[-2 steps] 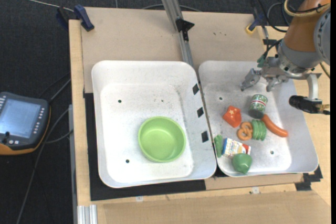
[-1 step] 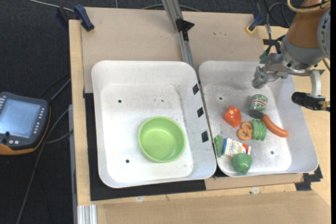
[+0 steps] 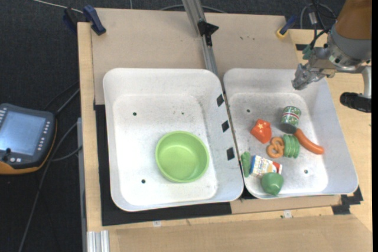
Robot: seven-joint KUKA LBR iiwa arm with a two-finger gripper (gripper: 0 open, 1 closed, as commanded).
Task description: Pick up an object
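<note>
The grey two-finger gripper (image 3: 301,78) hangs over the far right corner of the shallow white plastic right bin (image 3: 331,127); whether it is open or closed cannot be told, and nothing shows in its grasp. Just below it lies a small green-labelled can (image 3: 290,117). Further below and slightly left sit a red-orange block toy (image 3: 261,130), an orange ring (image 3: 274,147) and a green ridged toy (image 3: 291,146), with an orange carrot-shaped toy (image 3: 309,141) to their right. Lower still lie a small colourful carton (image 3: 260,165) and a round green toy (image 3: 271,183). Far left of the gripper, the shallow white left bin (image 3: 136,97) holds a lime-green plastic bowl (image 3: 182,156). Both bins rest on the wooden table (image 3: 147,38).
</note>
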